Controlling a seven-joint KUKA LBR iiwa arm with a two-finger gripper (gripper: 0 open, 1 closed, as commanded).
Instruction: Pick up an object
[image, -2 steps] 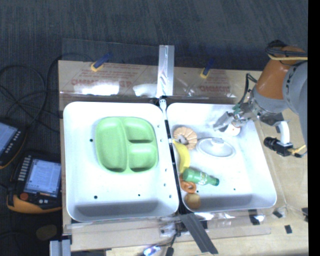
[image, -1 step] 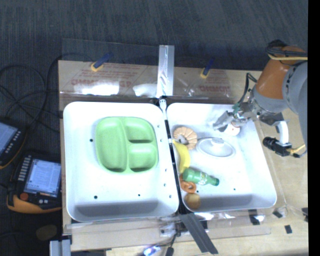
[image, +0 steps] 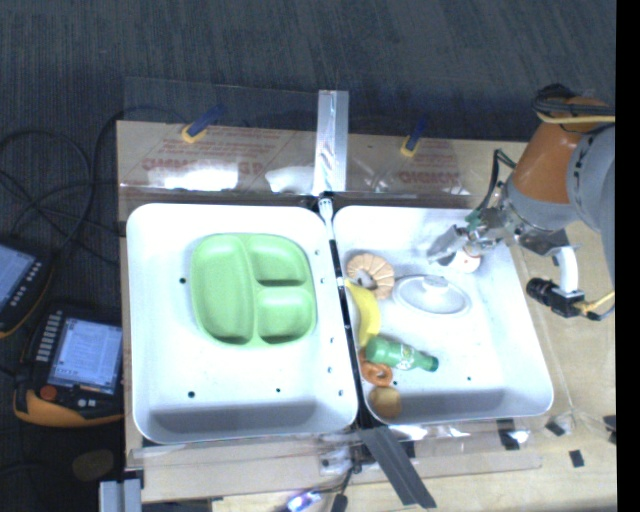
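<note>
In the right bin (image: 500, 340) several objects lie along the left wall: a round tan ribbed piece (image: 368, 270), a yellow banana (image: 369, 313), a green bottle (image: 400, 355) on its side, a small orange piece (image: 377, 375) and a brown round item (image: 385, 402). A clear, glass-like dish (image: 432, 294) rests near the bin's middle. My gripper (image: 456, 241) hangs low over the bin's far right corner, just above and right of the dish. A small white and red object (image: 466, 263) sits directly beneath it; I cannot tell whether they touch.
The left bin (image: 160, 380) holds a green divided plate (image: 252, 287). A metal divider post (image: 331, 140) stands behind the bins. Clear plastic sheets are clipped at the back. Cables and a handheld pendant (image: 75, 360) lie off the bench at left.
</note>
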